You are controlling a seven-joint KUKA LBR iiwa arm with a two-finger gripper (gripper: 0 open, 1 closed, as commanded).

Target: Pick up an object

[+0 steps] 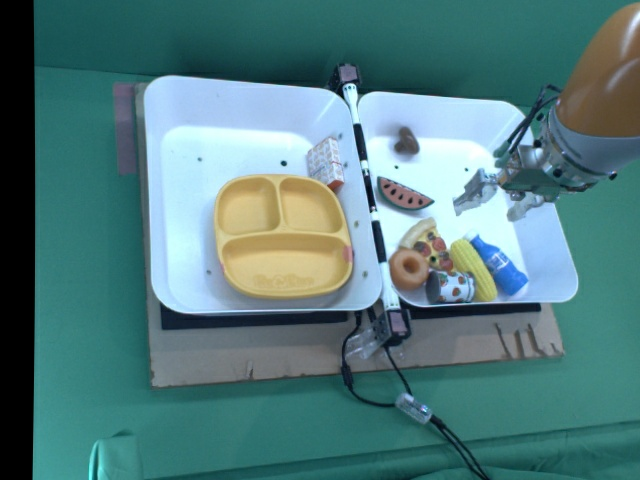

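My gripper [499,200] hangs open over the right side of the right bin [470,108], nothing between its fingers. Just below it, along the bin's front edge, lie a blue bottle [498,263], a yellow corn cob [472,266], a small printed can [450,287], a brown donut [408,268] and a pizza slice [428,240]. To the gripper's left a watermelon slice [403,195] rests on the floor. A small brown lump [406,141] sits nearer the back wall.
The left bin [190,118] holds a yellow divided plate [283,236] and a small patterned box [325,161] near the divider. A black-and-white rod [365,168] runs between the bins. Cables [400,393] trail off the bench front.
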